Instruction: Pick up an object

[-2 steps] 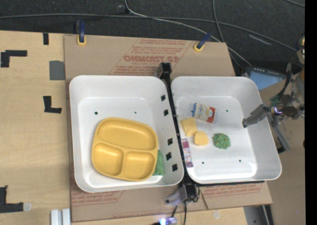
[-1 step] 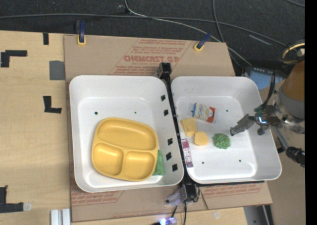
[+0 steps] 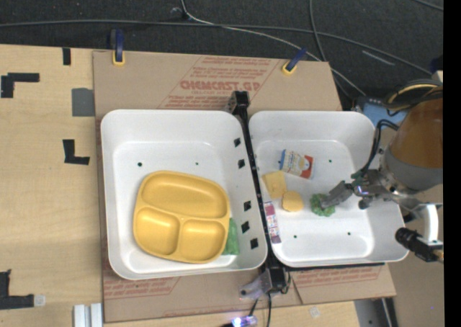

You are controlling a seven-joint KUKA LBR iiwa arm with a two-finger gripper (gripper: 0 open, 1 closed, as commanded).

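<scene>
seen from above at a slant: two shallow white plastic bins side by side on a brown cardboard sheet (image 3: 216, 81). in the left bin (image 3: 119, 167), a yellow three-compartment plastic tray (image 3: 181, 216), with a small green thing (image 3: 232, 239) just beside its right edge, against the bin's wall. in the right bin (image 3: 360, 246), a small white packet with blue and red print (image 3: 296, 163) near the middle, two pale yellow blocks (image 3: 282, 192) below it, touching or nearly so, and a small dark green leafy piece (image 3: 322, 206) to their right. reaching in from the right, a grey arm with an orange band (image 3: 425, 138), its two-finger gripper (image 3: 338, 194) low over the bin, tip at the green leafy piece. fingers seemingly closed around that piece, though too blurred to be sure.
</scene>
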